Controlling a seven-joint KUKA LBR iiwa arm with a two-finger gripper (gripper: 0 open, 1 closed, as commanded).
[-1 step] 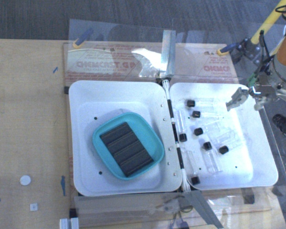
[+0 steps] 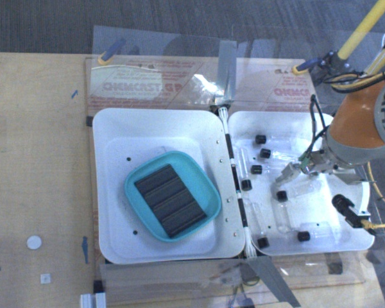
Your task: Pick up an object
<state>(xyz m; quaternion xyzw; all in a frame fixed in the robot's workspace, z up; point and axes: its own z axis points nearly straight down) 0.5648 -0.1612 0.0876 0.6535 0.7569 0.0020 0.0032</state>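
In the left bin lies a teal tray, turned at an angle, with a black ridged block on it. The right bin holds several clear plastic pieces with small black caps, such as one near the back and one in the middle. My gripper hangs low over the middle of the right bin, just above and to the right of the middle cap. The grey arm with its orange band reaches in from the right.
More black caps lie along the right bin's left side and near its front. A black connector on the arm's cabling hangs over the bin's right side. Taped clear sheeting lies behind both bins.
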